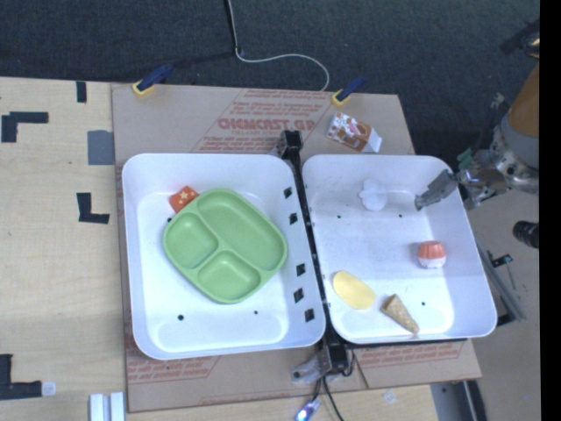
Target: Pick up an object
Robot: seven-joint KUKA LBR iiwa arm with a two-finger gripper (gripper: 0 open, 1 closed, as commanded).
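In the camera view two white bins sit side by side on the bench. The left bin (140,235) holds a green tray (225,245) with three compartments, and a small orange block (183,198) lies just beside its upper left edge. The right bin (469,279) holds the loose things, well apart from each other, so each one is free to be taken: a white piece (374,195) near the top, a small orange and white thing (430,253), a yellow piece (353,289) and a cone (401,313) at the bottom. The gripper (436,190) hangs over the upper right edge of this bin, near the white piece, and carries nothing. I cannot tell if it is released or clenched. A small packet (352,132) lies outside the bins.
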